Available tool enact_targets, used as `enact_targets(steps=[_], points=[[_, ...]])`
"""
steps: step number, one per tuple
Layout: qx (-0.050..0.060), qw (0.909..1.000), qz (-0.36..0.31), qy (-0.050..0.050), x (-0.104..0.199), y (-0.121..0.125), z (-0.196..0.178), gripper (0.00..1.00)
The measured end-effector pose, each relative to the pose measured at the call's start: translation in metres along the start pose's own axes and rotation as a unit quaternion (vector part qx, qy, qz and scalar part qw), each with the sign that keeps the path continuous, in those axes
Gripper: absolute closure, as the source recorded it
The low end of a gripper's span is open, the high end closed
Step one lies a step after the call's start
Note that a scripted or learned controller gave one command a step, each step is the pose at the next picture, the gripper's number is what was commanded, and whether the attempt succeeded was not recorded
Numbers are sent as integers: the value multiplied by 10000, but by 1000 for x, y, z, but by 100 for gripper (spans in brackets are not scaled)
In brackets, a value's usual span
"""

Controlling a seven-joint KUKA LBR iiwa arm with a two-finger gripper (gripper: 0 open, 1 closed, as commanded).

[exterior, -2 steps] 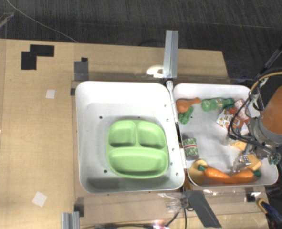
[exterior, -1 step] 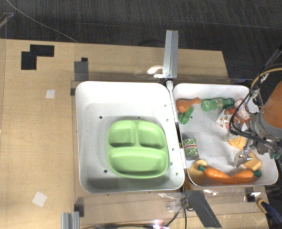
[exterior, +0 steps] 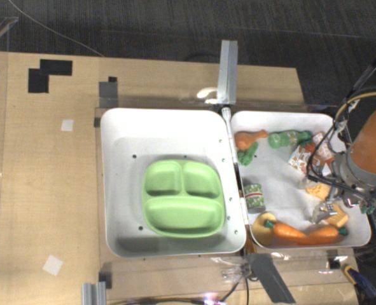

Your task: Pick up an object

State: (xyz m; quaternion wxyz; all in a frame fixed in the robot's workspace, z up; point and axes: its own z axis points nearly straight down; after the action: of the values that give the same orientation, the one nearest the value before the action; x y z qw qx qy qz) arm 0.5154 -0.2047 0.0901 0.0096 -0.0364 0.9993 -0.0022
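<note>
A pale wooden desk (exterior: pixel 41 189) is sitting on dark carpet (exterior: pixel 143 11), carrying two white bins. The left bin (exterior: pixel 121 138) is holding a green divided plate (exterior: pixel 183 197). The right bin (exterior: pixel 283 192) is holding carrots (exterior: pixel 302 234), a small can (exterior: pixel 254 197) and green toys — the hand (exterior: pixel 327 210) is hovering over its right side, grip perhaps closed; I cannot tell.

The small can (exterior: pixel 254 197) carries a label, too blurred to read.

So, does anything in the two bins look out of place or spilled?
Nothing stands out. The green divided plate lies flat in the left bin. The toy food, such as the carrot, lies loose inside the right bin, none spilled.
</note>
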Motion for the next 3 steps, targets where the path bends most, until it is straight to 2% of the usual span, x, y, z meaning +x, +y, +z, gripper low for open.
enact_targets(steps=[3], points=[[1, 10000, 54, -5, 4, 0, 0, 0]])
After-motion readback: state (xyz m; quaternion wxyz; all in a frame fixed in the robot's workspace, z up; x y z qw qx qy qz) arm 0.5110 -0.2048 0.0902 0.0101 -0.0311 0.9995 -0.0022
